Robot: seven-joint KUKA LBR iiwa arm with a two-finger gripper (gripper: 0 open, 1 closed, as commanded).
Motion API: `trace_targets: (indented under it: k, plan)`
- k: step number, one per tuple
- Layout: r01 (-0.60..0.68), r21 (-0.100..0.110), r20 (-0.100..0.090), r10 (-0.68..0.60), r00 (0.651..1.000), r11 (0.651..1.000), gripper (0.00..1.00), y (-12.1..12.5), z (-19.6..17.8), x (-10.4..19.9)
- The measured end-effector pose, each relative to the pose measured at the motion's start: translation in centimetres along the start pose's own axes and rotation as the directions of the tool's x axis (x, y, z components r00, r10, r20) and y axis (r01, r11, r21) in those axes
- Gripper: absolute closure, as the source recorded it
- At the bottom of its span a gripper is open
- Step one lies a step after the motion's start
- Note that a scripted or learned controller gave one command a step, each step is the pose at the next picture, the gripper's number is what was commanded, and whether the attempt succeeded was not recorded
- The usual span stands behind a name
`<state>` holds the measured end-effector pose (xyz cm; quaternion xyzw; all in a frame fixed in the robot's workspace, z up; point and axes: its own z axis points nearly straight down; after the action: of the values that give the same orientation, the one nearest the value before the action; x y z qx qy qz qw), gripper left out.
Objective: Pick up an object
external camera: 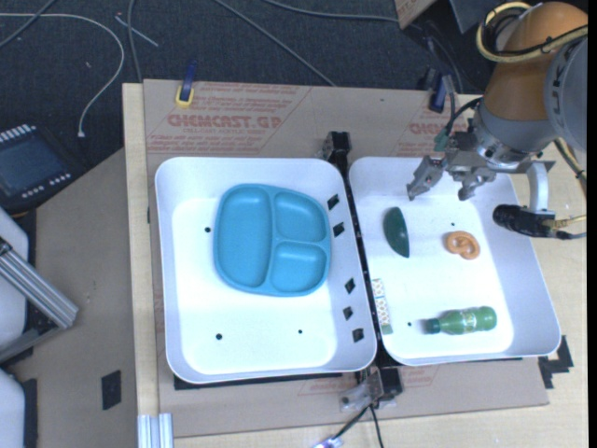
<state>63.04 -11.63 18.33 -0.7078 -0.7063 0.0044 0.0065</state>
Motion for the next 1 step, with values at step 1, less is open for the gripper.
trace_targets:
  k: [1]
  plan:
    - [0.003, -0.014, 0.002, -0.003, 1.000, 1.000, 0.00, 0.32, -0.83, 0.02]
